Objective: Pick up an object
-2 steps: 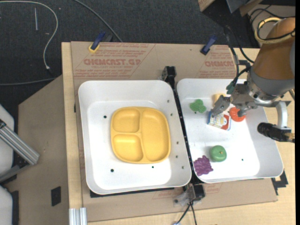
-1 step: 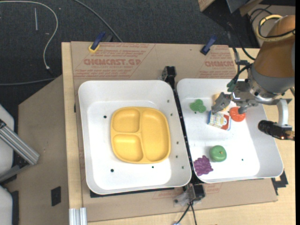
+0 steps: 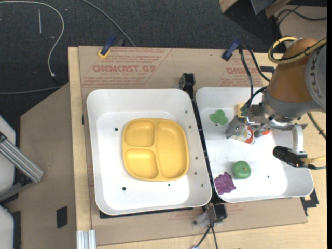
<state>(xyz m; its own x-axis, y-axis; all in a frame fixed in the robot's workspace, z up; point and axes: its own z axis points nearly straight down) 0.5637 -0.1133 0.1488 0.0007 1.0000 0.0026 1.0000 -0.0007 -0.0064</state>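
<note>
Two white bins side by side on the bench. Left bin (image 3: 104, 139): one yellow plate (image 3: 155, 149) with three compartments, lying flat near the centre.

Right bin (image 3: 290, 183): three loose toys.
- Green apple (image 3: 241, 169), round, dark stem dimple on top, in the near half of the bin.
- Purple grapes (image 3: 224, 182), a knobbly bunch, just beside the apple on its left, close to the bin's near-left corner.
- Green leafy piece (image 3: 219, 117), lumpy, darker than the apple, near the far-left corner, well apart from the other two.

Arm (image 3: 295, 82) comes in from the right, orange band over the far-right part of the right bin. Gripper (image 3: 241, 133) is down in the bin's upper middle, between the leafy piece and the apple. Something orange-red and white (image 3: 251, 135) shows at the fingertips, but it is too small and cluttered to make out as a separate object or part of the tool. Cannot tell whether the fingers are apart or closed, nor whether anything sits between them.

A black fitting (image 3: 287, 155) juts over the right part of the bin, below the wrist.
</note>
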